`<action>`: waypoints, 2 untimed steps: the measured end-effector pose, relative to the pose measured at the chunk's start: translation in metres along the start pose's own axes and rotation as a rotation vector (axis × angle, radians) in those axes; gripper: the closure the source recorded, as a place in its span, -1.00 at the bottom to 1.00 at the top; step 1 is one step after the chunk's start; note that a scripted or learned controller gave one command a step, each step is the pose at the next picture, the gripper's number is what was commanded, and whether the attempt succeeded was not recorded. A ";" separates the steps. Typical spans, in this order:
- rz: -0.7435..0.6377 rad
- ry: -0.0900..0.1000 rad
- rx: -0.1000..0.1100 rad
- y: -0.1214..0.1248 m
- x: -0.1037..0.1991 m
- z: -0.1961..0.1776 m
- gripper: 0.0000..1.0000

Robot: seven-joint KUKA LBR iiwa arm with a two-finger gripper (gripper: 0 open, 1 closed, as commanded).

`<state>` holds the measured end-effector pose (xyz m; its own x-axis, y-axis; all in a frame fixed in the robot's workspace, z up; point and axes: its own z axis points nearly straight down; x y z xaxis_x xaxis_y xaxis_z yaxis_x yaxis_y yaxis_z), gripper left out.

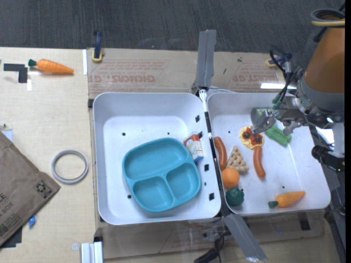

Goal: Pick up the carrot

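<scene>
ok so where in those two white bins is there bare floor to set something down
Left bin: bare white floor along the back and left wall, behind the blue divided tray. Right bin: a bare strip between the sausage and the right wall, above the carrot. It is crowded along the divider, around the orange and waffle wedge.

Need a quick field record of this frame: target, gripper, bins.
target: carrot, lying in right bin, near front corner
second carrot: on bench, outside bins
gripper: above right bin's rear, over pizza slice, holding nothing visible
left bin: holds blue tray
near target: sausage, orange
</scene>
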<state>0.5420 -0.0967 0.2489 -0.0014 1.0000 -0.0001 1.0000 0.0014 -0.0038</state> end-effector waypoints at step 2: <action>0.422 0.000 -0.002 -0.064 -0.001 0.026 -1.00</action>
<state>0.4779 -0.0983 0.2233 0.4085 0.9128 -0.0015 0.9128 -0.4085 -0.0012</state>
